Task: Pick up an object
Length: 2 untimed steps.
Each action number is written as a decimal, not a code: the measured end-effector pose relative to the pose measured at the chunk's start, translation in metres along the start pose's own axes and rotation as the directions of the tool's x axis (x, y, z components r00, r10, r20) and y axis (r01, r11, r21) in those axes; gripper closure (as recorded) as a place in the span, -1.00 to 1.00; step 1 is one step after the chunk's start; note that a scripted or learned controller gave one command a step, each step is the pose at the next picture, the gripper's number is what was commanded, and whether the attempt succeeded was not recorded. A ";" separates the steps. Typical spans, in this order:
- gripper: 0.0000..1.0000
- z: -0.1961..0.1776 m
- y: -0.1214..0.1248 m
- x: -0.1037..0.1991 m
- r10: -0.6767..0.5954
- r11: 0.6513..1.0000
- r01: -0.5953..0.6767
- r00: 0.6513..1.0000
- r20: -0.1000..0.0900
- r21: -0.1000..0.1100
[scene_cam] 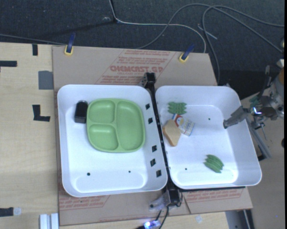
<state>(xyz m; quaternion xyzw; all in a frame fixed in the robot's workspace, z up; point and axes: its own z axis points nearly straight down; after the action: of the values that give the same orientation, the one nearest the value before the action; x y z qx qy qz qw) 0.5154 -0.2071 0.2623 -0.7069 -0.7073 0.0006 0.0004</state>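
The right bin (229, 97) holds a green leafy piece (177, 108), a tan wedge (171, 134) with a small white packet (185, 126) against it, and a green pod (213, 163) near the front right. My gripper (229, 122) reaches in over the bin's right rim and hangs above bare floor, apart from every object. The pod lies below and left of it. The wedge and packet lie well to its left. Nothing shows in its grasp.
In the left bin (67, 142) a green divided plate (116, 125) has a small black block (80, 111) at its left edge. A black divider (155, 128) runs between the bins. Cables cross the dark surface behind the bench.
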 end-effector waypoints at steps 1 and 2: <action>-1.00 0.064 0.000 -0.002 0.000 1.000 0.000 1.000 -0.002 0.005; -1.00 0.111 0.006 -0.002 -0.001 1.000 0.001 1.000 -0.001 0.005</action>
<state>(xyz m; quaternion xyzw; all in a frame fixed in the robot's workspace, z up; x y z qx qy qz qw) 0.5213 -0.2095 0.1516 -0.7067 -0.7075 0.0019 0.0024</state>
